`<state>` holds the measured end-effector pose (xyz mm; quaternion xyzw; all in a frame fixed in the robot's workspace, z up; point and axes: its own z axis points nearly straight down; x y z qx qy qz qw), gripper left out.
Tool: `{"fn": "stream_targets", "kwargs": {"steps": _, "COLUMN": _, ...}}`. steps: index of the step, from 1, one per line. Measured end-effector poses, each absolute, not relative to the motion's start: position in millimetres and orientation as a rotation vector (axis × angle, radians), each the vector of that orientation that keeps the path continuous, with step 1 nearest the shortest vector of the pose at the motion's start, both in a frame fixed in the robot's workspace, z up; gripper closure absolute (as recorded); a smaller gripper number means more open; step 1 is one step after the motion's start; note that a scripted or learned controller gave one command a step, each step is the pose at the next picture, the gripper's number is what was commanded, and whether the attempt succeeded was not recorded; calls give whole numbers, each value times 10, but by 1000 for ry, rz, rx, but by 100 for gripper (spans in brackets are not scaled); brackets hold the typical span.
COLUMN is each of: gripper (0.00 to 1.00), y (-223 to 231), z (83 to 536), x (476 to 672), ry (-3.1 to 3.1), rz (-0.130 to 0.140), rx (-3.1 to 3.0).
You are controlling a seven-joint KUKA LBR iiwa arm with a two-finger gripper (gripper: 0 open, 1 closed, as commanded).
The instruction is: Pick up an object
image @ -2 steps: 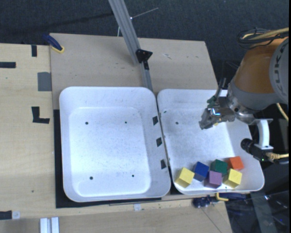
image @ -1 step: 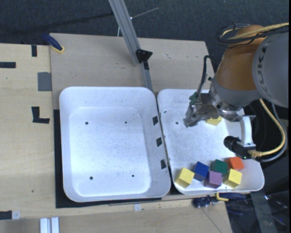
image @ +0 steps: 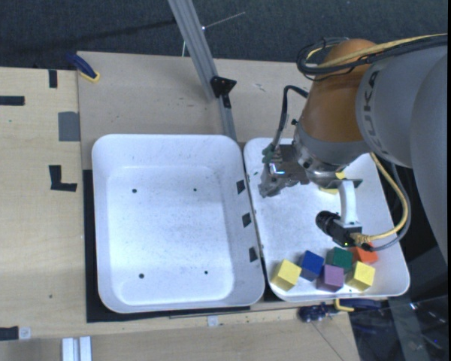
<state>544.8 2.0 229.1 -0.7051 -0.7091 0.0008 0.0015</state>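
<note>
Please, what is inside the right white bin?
The right bin holds small blocks at its near end: yellow, blue, purple, green, orange, another yellow. The arm covers its far part.

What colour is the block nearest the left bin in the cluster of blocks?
Yellow: the block at the cluster's left end, seen in the camera view.

Arm (image: 406, 111) cut off at right edge — hides pt of right bin (image: 286, 224).
</note>
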Motion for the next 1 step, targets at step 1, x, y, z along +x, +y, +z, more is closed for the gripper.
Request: {"fn": "stream_targets", "kwargs": {"steps": 1, "gripper": 100, "y": 539, "z": 2392, "x": 5472, "ry": -2228, "rz": 0, "rx": -2212}}
